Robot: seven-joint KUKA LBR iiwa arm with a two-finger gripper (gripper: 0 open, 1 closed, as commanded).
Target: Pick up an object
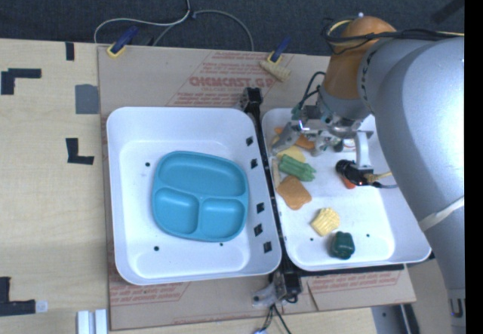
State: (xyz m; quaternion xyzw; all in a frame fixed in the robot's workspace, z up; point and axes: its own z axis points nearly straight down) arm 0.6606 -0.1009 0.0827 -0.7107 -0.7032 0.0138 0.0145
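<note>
My gripper (pixel 303 134) hangs low over the far left part of the right bin (pixel 377 242). It sits just above an orange piece (pixel 305 142) and a pale yellow piece (pixel 290 154). Just in front of it lies a green toy vegetable (pixel 296 167). Nearer the bin's front are a tan-orange piece (pixel 294 193), a yellow corn-like piece (pixel 325 221) and a dark green round piece (pixel 341 245). I cannot see anything held by the gripper.
The left bin (pixel 128 136) holds a blue divided plate (pixel 200 195). A black divider with clips (pixel 260 167) runs between the bins. The big grey arm (pixel 423 121) covers the right bin's far right side.
</note>
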